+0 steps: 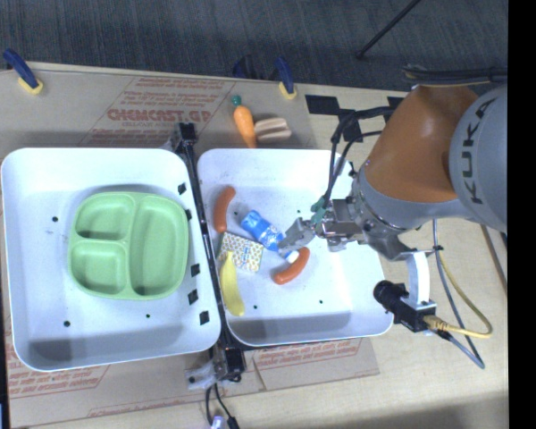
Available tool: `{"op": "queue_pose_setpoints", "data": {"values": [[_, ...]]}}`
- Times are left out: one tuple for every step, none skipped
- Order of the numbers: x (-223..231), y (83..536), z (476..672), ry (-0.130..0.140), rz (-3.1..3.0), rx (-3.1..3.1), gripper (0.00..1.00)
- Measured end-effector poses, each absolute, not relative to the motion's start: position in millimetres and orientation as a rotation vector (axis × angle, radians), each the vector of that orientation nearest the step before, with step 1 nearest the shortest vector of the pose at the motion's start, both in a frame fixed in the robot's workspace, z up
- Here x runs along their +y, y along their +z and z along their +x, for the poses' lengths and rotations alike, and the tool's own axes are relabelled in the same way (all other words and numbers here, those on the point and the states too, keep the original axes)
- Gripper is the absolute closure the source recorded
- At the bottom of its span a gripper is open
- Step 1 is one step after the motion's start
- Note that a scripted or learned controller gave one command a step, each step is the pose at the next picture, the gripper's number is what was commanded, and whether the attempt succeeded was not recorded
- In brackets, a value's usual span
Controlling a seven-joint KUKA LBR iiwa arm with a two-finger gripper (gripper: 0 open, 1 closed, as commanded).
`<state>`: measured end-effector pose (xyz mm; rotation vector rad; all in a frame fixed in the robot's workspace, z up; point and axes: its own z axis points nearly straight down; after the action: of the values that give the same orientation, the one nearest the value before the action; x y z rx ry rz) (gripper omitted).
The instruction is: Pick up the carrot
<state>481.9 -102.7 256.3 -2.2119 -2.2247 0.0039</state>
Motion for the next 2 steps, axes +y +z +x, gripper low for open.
{"op": "queue_pose_setpoints", "data": {"values": [[-104.2,134.1,475.2,0.006,-2.264,-2.169,0.0],[-101.5,148.1,563.2,0.004,-2.385,-2.041,0.0]]}}
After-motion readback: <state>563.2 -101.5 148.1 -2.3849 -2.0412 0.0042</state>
